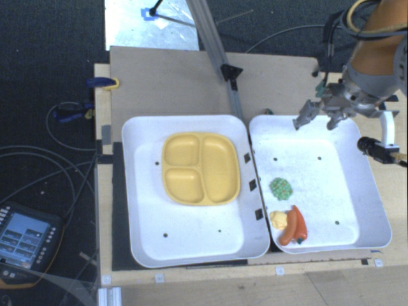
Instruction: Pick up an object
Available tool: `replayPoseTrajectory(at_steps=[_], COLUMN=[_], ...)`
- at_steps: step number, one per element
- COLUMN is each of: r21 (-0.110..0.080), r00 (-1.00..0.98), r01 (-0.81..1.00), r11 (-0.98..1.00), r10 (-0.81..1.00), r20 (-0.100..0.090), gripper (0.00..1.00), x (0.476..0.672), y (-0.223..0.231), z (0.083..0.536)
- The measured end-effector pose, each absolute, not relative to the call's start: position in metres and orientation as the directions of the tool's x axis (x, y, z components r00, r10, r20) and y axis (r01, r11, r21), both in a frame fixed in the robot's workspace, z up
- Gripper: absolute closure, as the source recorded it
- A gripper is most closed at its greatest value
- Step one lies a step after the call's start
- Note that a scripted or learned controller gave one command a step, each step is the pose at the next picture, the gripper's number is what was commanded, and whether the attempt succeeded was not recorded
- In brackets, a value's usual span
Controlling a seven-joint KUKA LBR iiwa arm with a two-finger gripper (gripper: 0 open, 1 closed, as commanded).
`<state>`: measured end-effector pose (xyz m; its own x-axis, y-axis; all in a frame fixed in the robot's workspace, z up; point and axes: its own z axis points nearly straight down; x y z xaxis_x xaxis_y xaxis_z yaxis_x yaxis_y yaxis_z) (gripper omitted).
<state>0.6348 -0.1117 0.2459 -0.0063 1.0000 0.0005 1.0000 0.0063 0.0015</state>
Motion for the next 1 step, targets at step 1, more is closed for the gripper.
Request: replayPoseTrajectory(at_steps=[1], r21=[0.002], r00=[-0.006], r01=[1.000], r11=[0.006], r10=[1.000], r20=[0.001], gripper=[0.00], x=[0.6348], y=[-0.1117], z=[0.2459])
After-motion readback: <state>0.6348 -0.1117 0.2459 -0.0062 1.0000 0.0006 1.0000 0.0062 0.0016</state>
